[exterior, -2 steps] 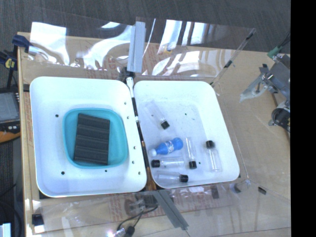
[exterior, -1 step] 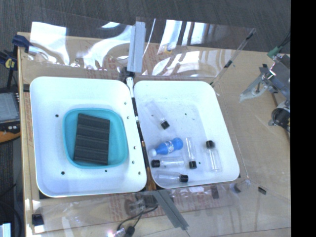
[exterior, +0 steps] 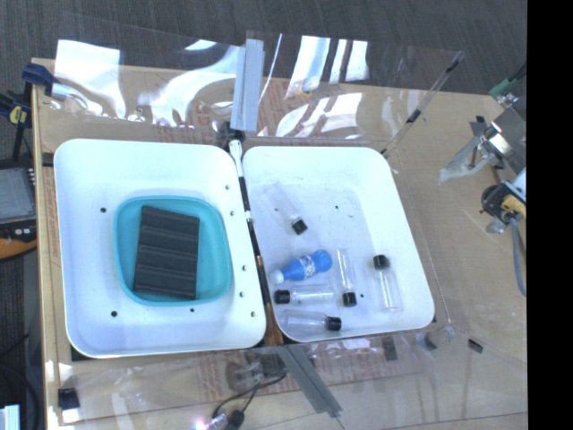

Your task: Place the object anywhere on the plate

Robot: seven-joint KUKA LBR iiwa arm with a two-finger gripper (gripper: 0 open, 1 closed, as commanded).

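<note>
Currently my claw's state cannot be told. Left bin [exterior: 81, 168] bears the teal plate [exterior: 125, 222], already occupied by a dark ribbed block [exterior: 166, 252]. Right bin [exterior: 394, 240] holds clear vials [exterior: 388, 287] and the blue-labelled bottle [exterior: 304, 266]; round, crowded items may roll or slip on pickup.

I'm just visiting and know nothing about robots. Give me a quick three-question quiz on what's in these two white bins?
1. True or false: the dark ribbed block already lies on the blue plate.
2. Which bin holds the small clear bottles? A) the left bin B) the right bin C) both
3. Fill in: among the clear bottles, one bottle stands out by its ____ colour.

Key:
1. True. The block rests inside the plate's rim.
2. B. The bottles, such as the black-capped one, lie in the right bin.
3. Blue.
</note>
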